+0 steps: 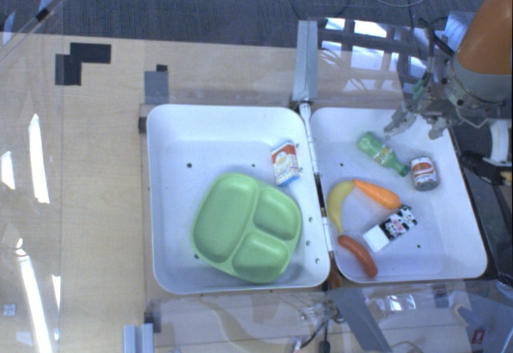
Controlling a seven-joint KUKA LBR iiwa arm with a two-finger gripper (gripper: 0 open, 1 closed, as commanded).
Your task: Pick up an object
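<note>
My gripper (417, 126) hangs open over the back of the right bin (473, 263), with nothing between its fingers. Just below and left of it lies a green bottle (381, 152); a small brown can (424, 172) stands below it to the right. Further forward in the same bin are an orange carrot (377, 193), a yellow banana (340, 201), a black-and-white cow-patterned box (390, 229) and a red sausage (357, 254).
The left bin (172, 183) holds a green divided plate (248, 227) and a small red-and-white carton (284, 163) leaning near the wall between the bins. A metal frame (365, 42) rises behind the right bin.
</note>
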